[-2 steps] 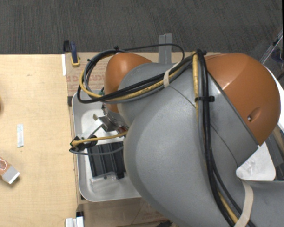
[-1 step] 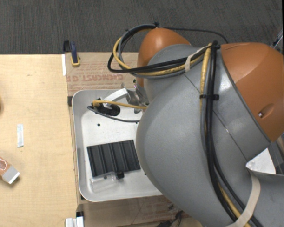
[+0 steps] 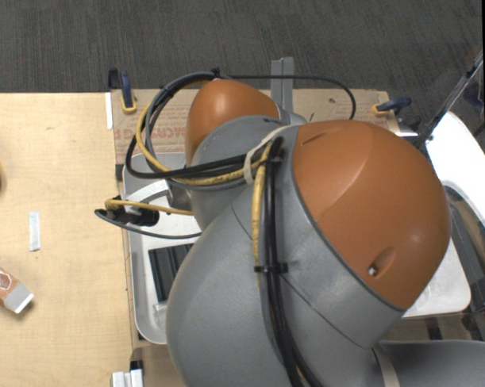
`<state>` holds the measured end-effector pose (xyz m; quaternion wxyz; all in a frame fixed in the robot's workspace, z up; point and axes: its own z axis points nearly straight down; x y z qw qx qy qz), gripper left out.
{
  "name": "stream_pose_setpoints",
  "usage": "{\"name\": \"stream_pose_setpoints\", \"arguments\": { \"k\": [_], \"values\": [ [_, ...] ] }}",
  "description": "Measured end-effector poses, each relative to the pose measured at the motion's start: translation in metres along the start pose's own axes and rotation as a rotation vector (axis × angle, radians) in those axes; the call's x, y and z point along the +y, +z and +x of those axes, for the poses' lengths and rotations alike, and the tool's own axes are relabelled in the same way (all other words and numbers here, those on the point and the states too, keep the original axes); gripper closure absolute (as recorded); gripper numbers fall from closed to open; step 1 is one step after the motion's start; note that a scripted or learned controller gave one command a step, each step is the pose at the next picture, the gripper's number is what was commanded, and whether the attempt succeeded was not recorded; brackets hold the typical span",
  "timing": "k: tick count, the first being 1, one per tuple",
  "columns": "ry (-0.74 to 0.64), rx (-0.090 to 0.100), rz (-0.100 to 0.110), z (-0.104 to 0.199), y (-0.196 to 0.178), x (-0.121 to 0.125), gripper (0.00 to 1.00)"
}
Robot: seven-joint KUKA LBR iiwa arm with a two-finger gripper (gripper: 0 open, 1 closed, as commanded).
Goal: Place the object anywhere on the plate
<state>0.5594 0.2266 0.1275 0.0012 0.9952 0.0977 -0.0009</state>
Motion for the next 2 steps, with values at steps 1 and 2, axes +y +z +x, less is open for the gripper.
{"name": "stream_pose_setpoints", "arguments": {
  "k": [1, 2],
  "values": [
    [0.002, 0.002, 0.001, -0.0295, 0.0340, -0.0060, 0.00],
    [0.007, -0.003, 0.000, -0.0302, 0.0261, -0.0025, 1.00]
  ]
}}
